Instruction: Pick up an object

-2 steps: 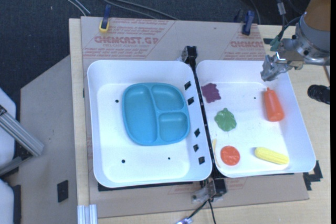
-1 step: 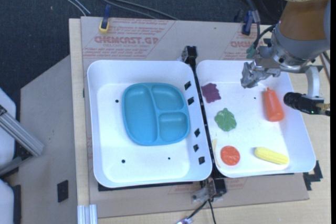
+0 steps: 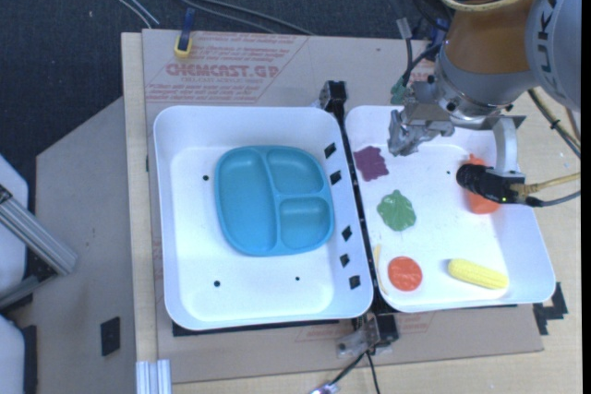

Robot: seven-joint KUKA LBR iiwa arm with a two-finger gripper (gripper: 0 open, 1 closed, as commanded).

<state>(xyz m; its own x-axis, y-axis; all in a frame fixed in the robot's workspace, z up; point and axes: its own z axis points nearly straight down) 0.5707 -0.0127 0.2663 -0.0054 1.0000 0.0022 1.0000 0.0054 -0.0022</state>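
Note:
My gripper (image 3: 404, 141) hangs over the back left part of the right bin (image 3: 526, 286), just right of a purple toy (image 3: 370, 162). Nothing shows between its fingers. In the same bin lie a green leafy toy (image 3: 397, 210), a red-orange round toy (image 3: 404, 273), a yellow corn cob (image 3: 477, 273) and an orange object (image 3: 479, 190) partly behind a black fitting on the arm.
The left bin (image 3: 180, 198) holds a blue divided plate (image 3: 274, 199). A black divider with clips (image 3: 343, 198) runs between the bins. Cables lie on the dark floor behind the bench, and a cardboard sheet (image 3: 231, 60) sits under the bins.

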